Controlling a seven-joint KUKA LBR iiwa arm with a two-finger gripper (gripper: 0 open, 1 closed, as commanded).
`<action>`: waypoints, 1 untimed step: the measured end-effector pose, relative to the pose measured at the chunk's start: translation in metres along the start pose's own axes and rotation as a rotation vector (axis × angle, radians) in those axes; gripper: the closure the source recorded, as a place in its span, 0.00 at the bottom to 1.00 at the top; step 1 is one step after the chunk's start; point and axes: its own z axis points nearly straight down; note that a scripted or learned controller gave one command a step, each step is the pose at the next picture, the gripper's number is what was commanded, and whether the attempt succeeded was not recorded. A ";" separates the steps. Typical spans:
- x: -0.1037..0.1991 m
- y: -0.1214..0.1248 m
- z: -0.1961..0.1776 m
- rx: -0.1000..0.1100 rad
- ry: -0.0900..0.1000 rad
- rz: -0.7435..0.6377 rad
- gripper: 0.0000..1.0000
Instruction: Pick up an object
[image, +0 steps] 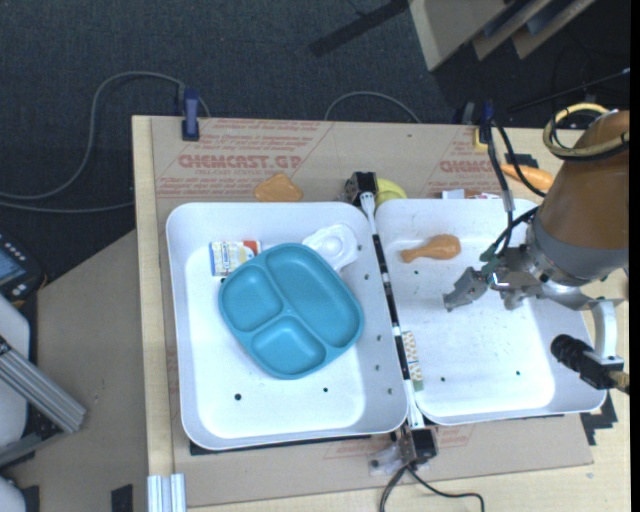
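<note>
Dark carpet rings the table (150, 300); two white bins.
Tan drumstick toy (432, 248) lies crosswise, just up-left of the tool (466, 291); finger state I cannot tell.

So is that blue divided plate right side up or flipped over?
Right side up. The blue divided plate lies flat in the left bin, and its three hollow compartments face the camera, each with a raised rim around it.

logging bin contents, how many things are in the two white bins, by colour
blue: 1, divided plate, left bin
white: 2, small white piece and printed packet, left bin
orange-tan: 1, drumstick-shaped toy, right bin
total: 4
</note>
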 end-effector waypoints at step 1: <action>-0.026 0.050 0.113 0.002 0.000 0.001 0.00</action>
